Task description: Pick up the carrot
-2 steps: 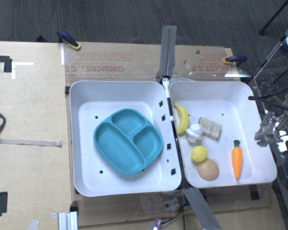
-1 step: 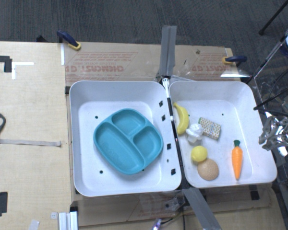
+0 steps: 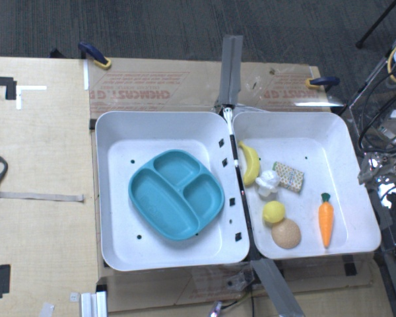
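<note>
orange and small, the carrot (image 3: pixel 326 222) lies lengthwise in the right bin (image 3: pixel 343 137), green tip toward the far wall, close beside that bin's right wall and well apart from the other items. i judge the pick not yet begun: nothing is at the carrot, and i cannot tell how the claw stands. the next move calls for a descent over the carrot's middle, with the jaws spanning its narrow width. the right wall leaves little room on that side; the left side is freer, with bare floor between the carrot and the tan ball (image 3: pixel 286 234) and the lemon (image 3: pixel 273 212).
</note>
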Robot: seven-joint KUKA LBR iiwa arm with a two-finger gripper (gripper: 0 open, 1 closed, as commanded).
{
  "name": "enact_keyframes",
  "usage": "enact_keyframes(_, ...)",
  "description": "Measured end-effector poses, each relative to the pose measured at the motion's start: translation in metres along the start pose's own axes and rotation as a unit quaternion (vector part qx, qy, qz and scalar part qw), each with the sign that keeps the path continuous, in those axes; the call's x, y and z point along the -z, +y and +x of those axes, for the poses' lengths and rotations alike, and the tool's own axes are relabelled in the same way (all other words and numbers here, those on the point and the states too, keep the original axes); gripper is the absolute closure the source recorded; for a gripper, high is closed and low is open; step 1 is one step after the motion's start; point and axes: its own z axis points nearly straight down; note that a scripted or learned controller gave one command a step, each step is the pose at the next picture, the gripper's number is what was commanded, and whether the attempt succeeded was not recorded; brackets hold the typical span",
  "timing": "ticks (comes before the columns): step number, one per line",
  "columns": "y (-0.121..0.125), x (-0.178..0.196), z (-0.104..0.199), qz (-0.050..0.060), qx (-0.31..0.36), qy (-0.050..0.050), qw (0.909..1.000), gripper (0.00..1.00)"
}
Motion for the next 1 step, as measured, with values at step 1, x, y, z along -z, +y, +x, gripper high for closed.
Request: enact_keyframes(1, 0.0106, -0.0213, 0.0095, -0.002, 0.169, 0.0, 0.9856, 1.0)
